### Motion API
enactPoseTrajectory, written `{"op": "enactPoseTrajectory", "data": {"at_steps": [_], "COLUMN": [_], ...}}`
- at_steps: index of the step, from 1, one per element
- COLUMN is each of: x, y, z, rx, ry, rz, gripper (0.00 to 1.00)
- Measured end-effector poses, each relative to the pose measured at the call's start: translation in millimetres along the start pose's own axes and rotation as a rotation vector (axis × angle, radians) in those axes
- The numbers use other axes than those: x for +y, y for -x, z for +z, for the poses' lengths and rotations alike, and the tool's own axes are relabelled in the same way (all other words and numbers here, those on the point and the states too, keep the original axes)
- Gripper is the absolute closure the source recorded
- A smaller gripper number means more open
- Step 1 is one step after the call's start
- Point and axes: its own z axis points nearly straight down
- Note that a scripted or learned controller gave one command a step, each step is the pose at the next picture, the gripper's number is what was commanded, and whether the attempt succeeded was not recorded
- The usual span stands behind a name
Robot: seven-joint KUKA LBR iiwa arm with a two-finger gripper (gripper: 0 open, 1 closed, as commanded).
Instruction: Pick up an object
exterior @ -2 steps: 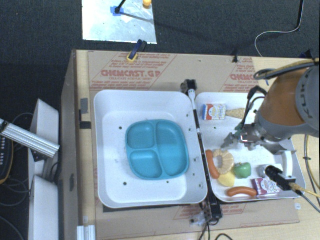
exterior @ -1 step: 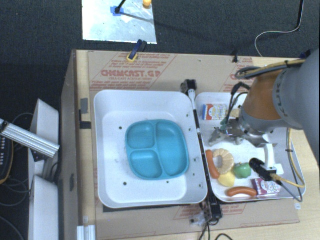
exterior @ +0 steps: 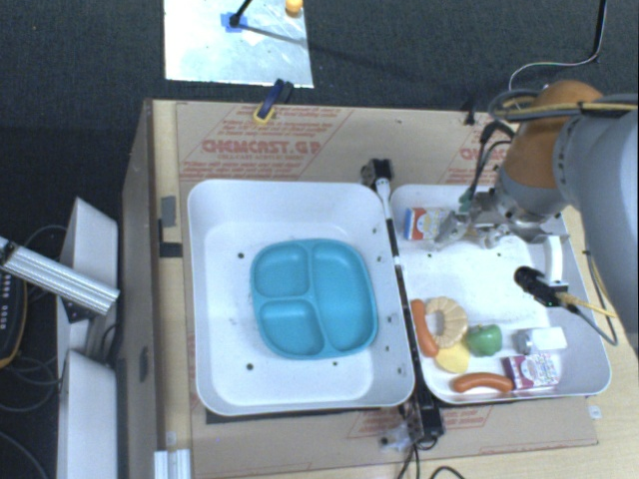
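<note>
My gripper (exterior: pixel 451 230) hangs low over the back of the right bin (exterior: pixel 589 367), reaching in from the right. Just to its left, against the back left corner, lies a small white carton with red and blue print (exterior: pixel 417 223); I cannot tell whether the gripper touches it. Toward the front of this bin lie an orange carrot (exterior: pixel 424 331), a tan bagel (exterior: pixel 447 318), a green apple (exterior: pixel 484 340), a yellow piece (exterior: pixel 452 359), a red sausage (exterior: pixel 479 383) and a red and white carton (exterior: pixel 535 371).
The left bin (exterior: pixel 215 267) holds a blue divided plate (exterior: pixel 313 297). A small white box (exterior: pixel 549 339) lies by the apple. The arm's grey body (exterior: pixel 599 178) covers the right bin's back right part. Bare white floor shows in the right bin's middle.
</note>
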Motion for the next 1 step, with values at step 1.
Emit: {"op": "enactPoseTrajectory", "data": {"at_steps": [1], "x": [-70.4], "y": [39.5], "z": [0.4], "rx": [0.0], "ry": [-0.002], "rz": [0.003], "gripper": [0.0]}}
